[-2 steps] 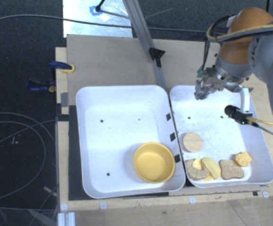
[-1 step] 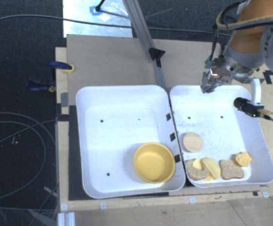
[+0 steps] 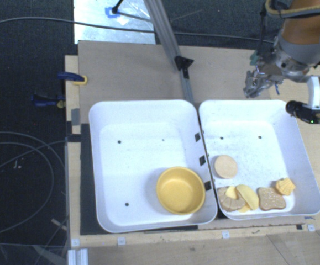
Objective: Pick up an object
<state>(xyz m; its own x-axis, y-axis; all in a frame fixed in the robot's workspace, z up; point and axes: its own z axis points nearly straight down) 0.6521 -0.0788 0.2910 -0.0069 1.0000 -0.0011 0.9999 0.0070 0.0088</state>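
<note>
Two shallow white bins sit side by side on the tan surface (image 3: 132,70). The left bin (image 3: 143,115) holds one thing, a yellow bowl (image 3: 181,190), upright, resting near the bin's front right corner. The right bin (image 3: 248,120) holds a cluster of small food pieces along its front: a round tan cracker (image 3: 225,167) lying flat near the bin's left wall; just in front of it a brown bread-like slice (image 3: 231,203) with a small pale yellow wedge (image 3: 232,192) touching it; a yellow banana-shaped piece (image 3: 248,196) lying just beside these; a second brown toast slice (image 3: 271,199) to its right; and a small orange-yellow lump (image 3: 284,186) near the right wall. The rest of each bin floor is bare white.

The arm reaches in from the upper right, its orange band (image 3: 309,15) above the wrist. The jaws (image 3: 255,86) hang over the surface just behind the right bin's back rim, well apart from the food pieces. Whether the jaws are spread or closed cannot be told here, and nothing is seen between them.
</note>
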